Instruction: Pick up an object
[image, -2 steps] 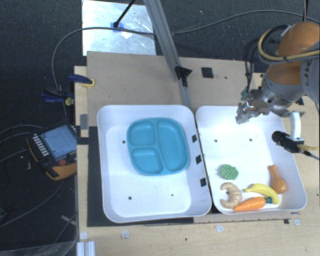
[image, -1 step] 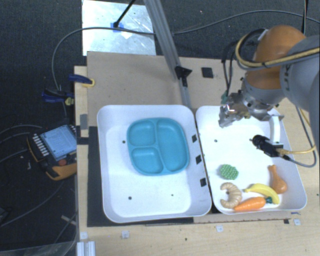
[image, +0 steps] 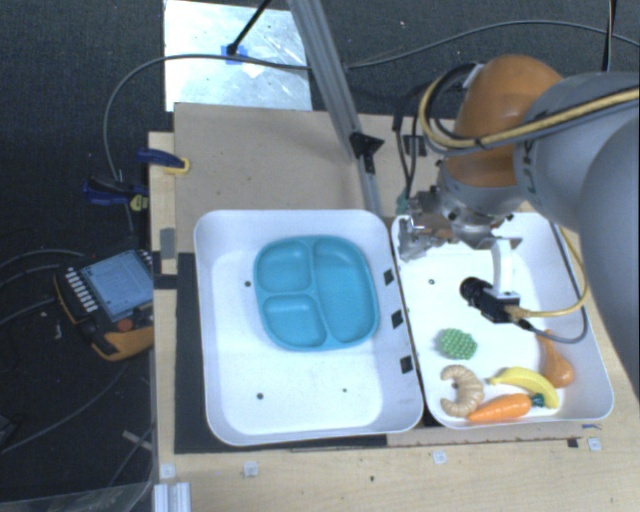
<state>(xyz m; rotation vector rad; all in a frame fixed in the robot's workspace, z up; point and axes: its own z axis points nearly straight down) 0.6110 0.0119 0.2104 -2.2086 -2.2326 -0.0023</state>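
Note:
In the right bin (image: 590, 400), several toy foods lie toward the near side. They are a green bumpy ball (image: 458, 344), a tan croissant (image: 461, 387), an orange carrot (image: 499, 408), a yellow banana (image: 522, 381) and an orange-brown piece (image: 556, 364) against the right wall. My gripper (image: 413, 234) hangs over the far left corner of this bin, well away from the foods, and I see nothing held in it. The grey arm with its orange band (image: 505, 90) covers the bin's far right part.
The left bin (image: 225, 400) holds a blue divided plate (image: 316, 291). A black fitting with a yellow cable (image: 487, 299) hangs from the wrist over the right bin's middle. A slanted grey pole (image: 335, 80) stands behind the bins. Tools and a device (image: 110, 290) lie left of the bench.

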